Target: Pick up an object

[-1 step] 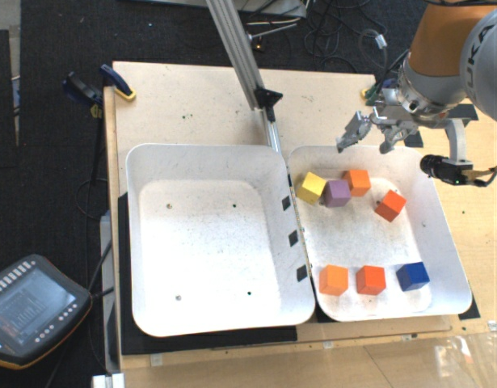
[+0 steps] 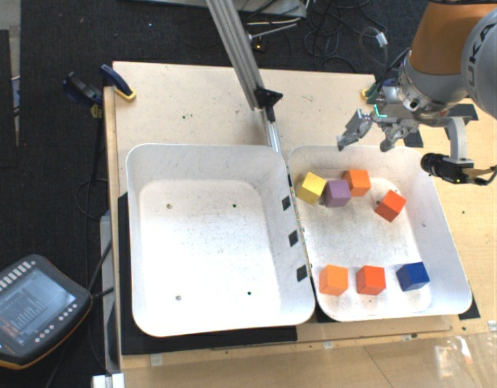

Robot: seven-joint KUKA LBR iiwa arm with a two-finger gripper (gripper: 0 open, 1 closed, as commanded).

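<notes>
Likely target: no block is singled out; nearest the end effector is a cluster of a small yellow cube point(image 2: 311, 187), a small purple cube point(image 2: 338, 192) and a small orange cube point(image 2: 358, 181) at the far edge of the right-hand shallow white bin point(image 2: 442, 253), near its far left corner
Other candidates: a red-orange cube point(image 2: 390, 205) tilted on a corner just right of the cluster; along the bin's near edge an orange cube point(image 2: 334, 280), a red-orange cube point(image 2: 371, 280) and a blue cube point(image 2: 412, 276), set slightly apart
End effector: the grey two-finger end effector point(image 2: 371, 133) hangs above the bin's far rim, its fingers spread apart with nothing between them
Risk, crowding: the yellow, purple and orange cubes touch or nearly touch, so a finger may land on a neighbour and shove the group instead of closing on one
Risk, wall: the cluster sits close to the sloped far wall, which could block a finger or let a cube slide up it
Risk, tilt: the tilted cube offers no flat pair of faces, so it may twist out
Materials: cubes look hard, smooth and matt, with crisp edges; bins are glossy white plastic with rounded corners
Surroundings: left-hand white bin point(image 2: 200, 241) is speckled with dark dots; pale board worktop point(image 2: 191, 95) beneath
</notes>
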